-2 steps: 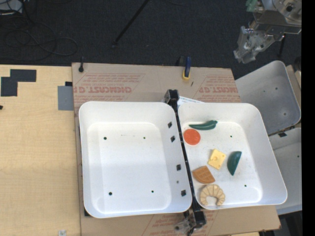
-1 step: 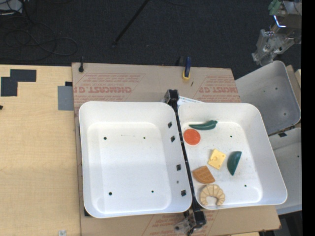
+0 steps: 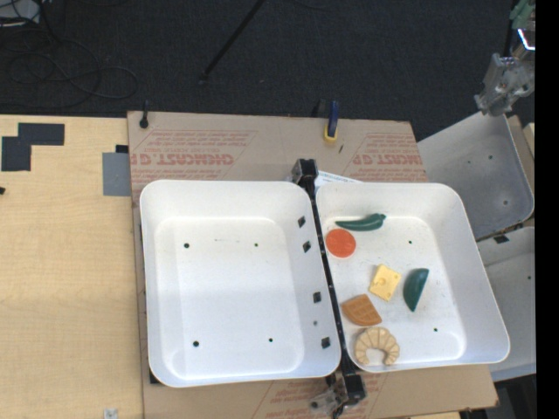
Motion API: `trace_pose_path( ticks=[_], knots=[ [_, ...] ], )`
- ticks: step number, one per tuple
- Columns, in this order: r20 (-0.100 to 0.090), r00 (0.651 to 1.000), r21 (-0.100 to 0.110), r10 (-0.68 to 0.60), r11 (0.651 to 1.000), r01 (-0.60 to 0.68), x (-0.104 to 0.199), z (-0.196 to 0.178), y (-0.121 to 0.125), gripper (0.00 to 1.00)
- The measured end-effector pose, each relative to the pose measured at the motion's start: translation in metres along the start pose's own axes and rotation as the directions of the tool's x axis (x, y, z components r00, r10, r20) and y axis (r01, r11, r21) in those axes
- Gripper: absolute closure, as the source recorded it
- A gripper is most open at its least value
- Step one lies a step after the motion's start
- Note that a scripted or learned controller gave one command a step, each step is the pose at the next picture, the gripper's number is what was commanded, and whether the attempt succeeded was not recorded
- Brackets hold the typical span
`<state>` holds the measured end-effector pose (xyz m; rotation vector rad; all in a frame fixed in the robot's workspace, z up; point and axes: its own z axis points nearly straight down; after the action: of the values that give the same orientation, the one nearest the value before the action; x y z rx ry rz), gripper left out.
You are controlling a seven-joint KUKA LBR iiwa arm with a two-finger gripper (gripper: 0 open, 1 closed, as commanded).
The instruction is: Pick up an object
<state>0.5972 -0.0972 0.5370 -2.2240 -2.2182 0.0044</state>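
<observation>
Nothing is getting picked yet: all six toy foods are sitting loose in the right bin [image 3: 479,260], namely green pepper [image 3: 362,223], red disc [image 3: 341,243], yellow cheese block [image 3: 384,282], dark green piece [image 3: 415,288], brown wedge [image 3: 361,310] and croissant [image 3: 376,346]. The claw [image 3: 504,84] is hanging at the top right, well apart from them; its state cannot be told, so the whole grasp is looking still to do.

Grey metal arm part [image 3: 504,78] (pale, angular, partly cropped)
</observation>
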Motion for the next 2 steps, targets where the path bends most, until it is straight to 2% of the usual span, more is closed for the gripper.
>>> trace_pose_path(
  ticks=[2],
  knots=[
    [0.000, 1.000, 0.000, -0.001, 1.000, 0.001, -0.082, 0.000, 0.003, 1.00]
  ],
)
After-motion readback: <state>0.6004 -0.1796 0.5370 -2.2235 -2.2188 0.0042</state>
